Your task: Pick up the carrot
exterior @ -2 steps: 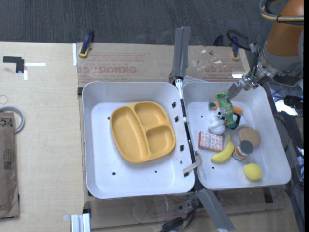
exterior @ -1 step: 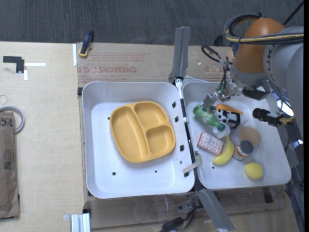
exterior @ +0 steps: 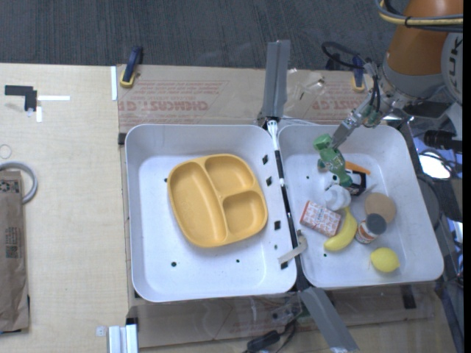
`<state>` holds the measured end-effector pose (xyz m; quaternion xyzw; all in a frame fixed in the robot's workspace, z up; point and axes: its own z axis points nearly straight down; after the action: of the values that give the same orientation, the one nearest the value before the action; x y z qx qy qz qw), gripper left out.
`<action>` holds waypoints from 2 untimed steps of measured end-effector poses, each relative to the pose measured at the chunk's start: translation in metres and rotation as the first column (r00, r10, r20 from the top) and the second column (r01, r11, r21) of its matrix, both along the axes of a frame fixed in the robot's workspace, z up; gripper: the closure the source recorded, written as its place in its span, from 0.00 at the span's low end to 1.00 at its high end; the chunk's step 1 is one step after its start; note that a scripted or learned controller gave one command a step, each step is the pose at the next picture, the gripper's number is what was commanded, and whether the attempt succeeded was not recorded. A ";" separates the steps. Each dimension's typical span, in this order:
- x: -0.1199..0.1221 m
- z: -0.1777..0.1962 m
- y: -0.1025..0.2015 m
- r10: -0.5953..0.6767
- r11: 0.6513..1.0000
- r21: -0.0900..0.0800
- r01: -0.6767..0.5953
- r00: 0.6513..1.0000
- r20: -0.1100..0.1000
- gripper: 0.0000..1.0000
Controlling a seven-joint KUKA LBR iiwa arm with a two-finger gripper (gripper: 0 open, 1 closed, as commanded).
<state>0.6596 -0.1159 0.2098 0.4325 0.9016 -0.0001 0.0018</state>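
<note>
Here the end effector (exterior: 331, 155) hangs over the right bin (exterior: 412, 271), at about eleven o'clock of that bin's floor, with the grey and orange arm (exterior: 419, 28) reaching in from two o'clock. How far it is open I cannot tell, and nothing can be made out in its grasp. The carrot (exterior: 358, 168) lies just beside it, toward four o'clock, a short orange piece partly tucked behind a green thing (exterior: 329, 153) that stands right at the tip.

To do this step well, I judge the end effector should shift slightly toward four o'clock, come down astride the carrot's narrow width, and keep clear of the green thing and the white bottle (exterior: 338, 196), since both crowd the approach and could be nudged or caught instead.

The right bin also holds a patterned box (exterior: 320, 218) at seven o'clock, a banana (exterior: 341, 237) touching it, a small can (exterior: 370, 228), a round brown piece (exterior: 380, 206) and a lemon (exterior: 385, 259) at five o'clock. The left bin (exterior: 147, 271) holds a yellow divided plate (exterior: 218, 198) near its centre. Both bins rest on the worktop (exterior: 59, 160).
</note>
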 end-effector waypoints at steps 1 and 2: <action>-0.013 -0.019 0.039 -0.035 0.999 0.001 0.035 0.999 -0.003 0.00; 0.000 -0.036 -0.002 0.186 0.983 0.000 -0.186 0.983 0.000 0.00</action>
<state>0.6595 -0.1178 0.1740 0.3463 0.9381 0.0000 0.0019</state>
